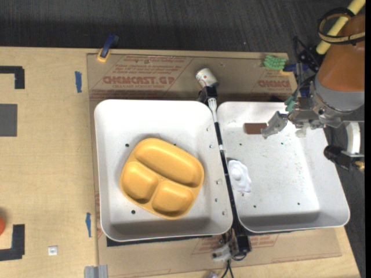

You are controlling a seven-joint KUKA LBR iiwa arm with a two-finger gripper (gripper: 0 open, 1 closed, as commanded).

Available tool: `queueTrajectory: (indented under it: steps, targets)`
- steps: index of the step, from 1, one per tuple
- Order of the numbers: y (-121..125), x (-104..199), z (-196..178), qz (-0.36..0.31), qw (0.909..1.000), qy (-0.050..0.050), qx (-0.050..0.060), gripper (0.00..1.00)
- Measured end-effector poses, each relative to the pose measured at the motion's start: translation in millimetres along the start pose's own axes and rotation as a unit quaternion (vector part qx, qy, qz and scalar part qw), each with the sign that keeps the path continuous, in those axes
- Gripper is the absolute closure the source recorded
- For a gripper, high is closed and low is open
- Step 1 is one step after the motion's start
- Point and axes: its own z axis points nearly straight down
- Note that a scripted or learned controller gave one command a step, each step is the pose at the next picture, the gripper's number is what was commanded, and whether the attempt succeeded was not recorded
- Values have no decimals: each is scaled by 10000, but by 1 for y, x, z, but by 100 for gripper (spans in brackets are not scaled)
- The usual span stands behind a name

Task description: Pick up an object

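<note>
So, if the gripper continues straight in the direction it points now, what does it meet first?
Probably the small brown block: the gripper points left toward it in the right bin. Depth is unclear, so it might pass above it.

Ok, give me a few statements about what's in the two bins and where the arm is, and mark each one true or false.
1. The yellow divided tray lies in the left bin. True.
2. The crumpled white object sits in the right bin near the wall between the bins. True.
3. The small brown block lies in the left bin. False: it lies in the right bin, near its far wall.
4. The gripper hangs over the yellow divided tray. False: it is over the right bin, beside the small brown block.
5. The yellow divided tray has three compartments. True.
</note>
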Motion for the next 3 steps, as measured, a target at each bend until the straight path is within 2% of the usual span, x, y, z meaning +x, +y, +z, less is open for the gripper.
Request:
queueTrajectory:
  steps: [1, 2, 3]
  targets:
    - [-73, 18, 137, 153, 9999, -2, -8, 0]
    - [-80, -46, 94, 1172, 9931, -5, -12, 0]
    - [-61, -78, 138, 63, 9999, 91, 15, 0]
